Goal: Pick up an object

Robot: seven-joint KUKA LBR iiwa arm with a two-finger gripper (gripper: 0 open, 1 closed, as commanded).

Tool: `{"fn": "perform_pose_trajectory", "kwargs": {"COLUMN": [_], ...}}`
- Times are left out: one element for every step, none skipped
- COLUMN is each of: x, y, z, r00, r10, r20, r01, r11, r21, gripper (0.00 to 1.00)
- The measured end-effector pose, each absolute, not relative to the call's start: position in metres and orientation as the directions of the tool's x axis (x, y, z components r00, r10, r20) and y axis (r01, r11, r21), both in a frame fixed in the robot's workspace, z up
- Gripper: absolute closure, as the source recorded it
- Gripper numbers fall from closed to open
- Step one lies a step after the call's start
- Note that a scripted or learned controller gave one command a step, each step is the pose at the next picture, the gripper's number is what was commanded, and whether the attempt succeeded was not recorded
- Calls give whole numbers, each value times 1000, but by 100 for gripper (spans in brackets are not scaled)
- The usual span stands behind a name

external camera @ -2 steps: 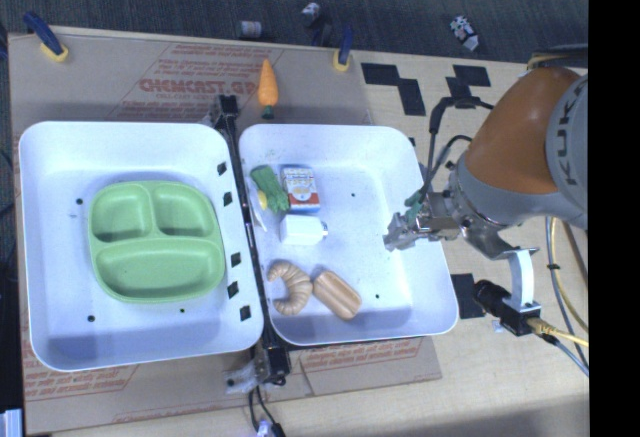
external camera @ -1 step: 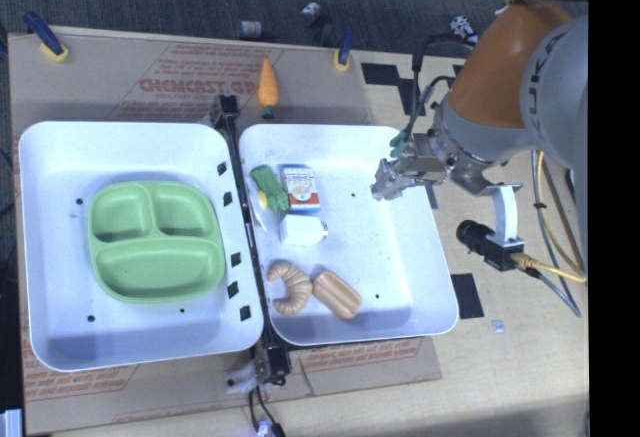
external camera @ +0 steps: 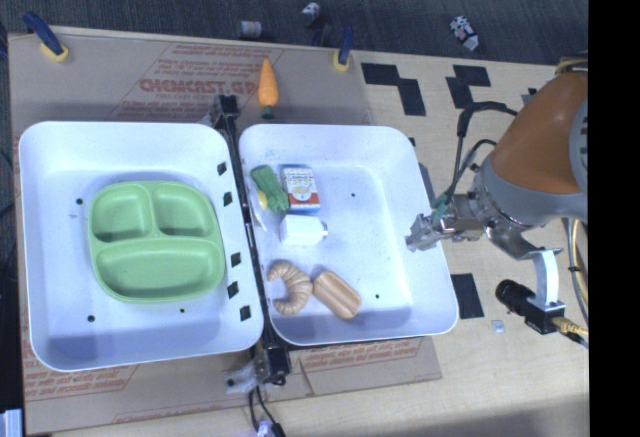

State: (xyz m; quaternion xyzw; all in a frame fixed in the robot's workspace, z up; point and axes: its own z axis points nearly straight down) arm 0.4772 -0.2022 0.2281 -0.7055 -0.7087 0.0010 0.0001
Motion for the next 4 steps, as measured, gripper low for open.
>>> {"fn": "perform_pose_trajectory", "kwargs": {"x": [477, 518, 487, 477], "y": [-211, -211, -204, -201], "z": [238, 216, 241, 227], "r00": [-5, -7, -4, -6], "r10": [1000, 1000, 1000, 1000], "r20": [-1, 0, 0, 0], "r01": [1000, 1000, 1000, 1000], "r11": [5, 7, 4, 6], "r21": [1, -1, 1, -1], "gripper": [100, 100, 100, 100]}}
